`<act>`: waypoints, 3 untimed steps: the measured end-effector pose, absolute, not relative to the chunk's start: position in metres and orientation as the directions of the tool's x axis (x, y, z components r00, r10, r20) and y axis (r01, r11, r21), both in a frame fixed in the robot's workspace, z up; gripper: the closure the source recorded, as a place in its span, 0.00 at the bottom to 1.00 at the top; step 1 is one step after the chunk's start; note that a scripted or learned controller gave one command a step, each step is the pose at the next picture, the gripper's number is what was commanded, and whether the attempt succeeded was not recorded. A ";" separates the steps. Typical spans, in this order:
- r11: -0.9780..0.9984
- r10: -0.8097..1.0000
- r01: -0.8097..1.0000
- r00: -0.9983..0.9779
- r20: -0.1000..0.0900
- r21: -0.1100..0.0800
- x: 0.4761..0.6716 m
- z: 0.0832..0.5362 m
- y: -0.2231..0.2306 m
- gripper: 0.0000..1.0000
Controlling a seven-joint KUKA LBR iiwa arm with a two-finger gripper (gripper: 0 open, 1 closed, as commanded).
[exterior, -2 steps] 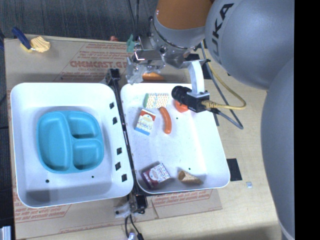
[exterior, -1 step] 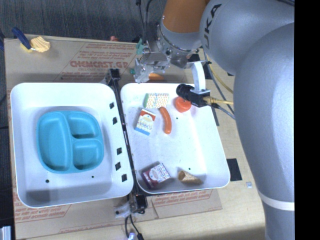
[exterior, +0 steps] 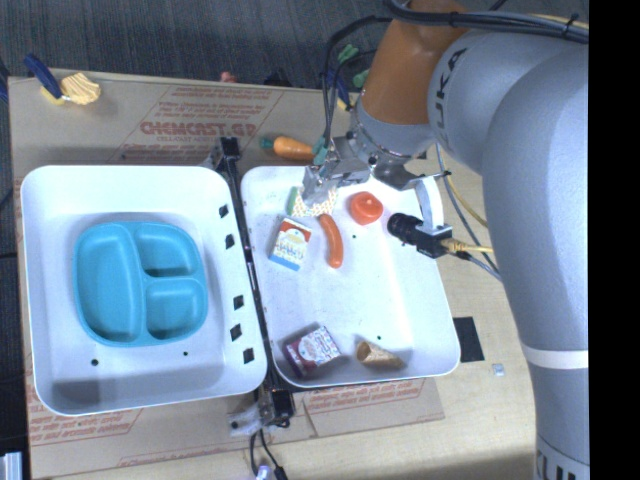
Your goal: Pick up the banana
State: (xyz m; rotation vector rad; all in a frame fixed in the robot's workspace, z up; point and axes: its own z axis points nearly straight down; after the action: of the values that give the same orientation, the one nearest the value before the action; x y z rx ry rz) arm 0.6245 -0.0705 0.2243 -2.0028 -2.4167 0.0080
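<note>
Gripper (exterior: 322,180) hovers at the right bin (exterior: 420,313) far edge; jaw opening cannot be told; no banana identifiable below, so locating it comes next

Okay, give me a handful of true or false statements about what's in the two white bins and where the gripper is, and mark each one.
1. The blue divided tray lies in the left bin. True.
2. The gripper is over the left bin. False: it is at the far edge of the right bin, near the top left corner.
3. The hot dog lies in the right bin. True.
4. The small carton sits inside the blue tray. False: it lies in the right bin, just left of the hot dog.
5. The carrot lies outside both bins, on the cardboard. True.
6. The red tomato is in the left bin. False: it is in the right bin.
</note>
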 end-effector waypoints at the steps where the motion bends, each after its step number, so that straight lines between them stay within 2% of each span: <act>1: -0.144 0.990 0.990 0.144 0.000 -0.007 0.607 0.191 0.039 1.00; 2: -0.287 0.958 0.958 0.287 -0.001 -0.002 0.657 0.270 -0.018 1.00; 3: -0.502 0.865 0.865 0.502 -0.003 -0.007 0.628 0.220 0.046 1.00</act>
State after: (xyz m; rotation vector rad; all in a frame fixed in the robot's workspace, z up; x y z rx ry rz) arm 0.6276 0.0462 0.2197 -2.7184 -1.5655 0.0090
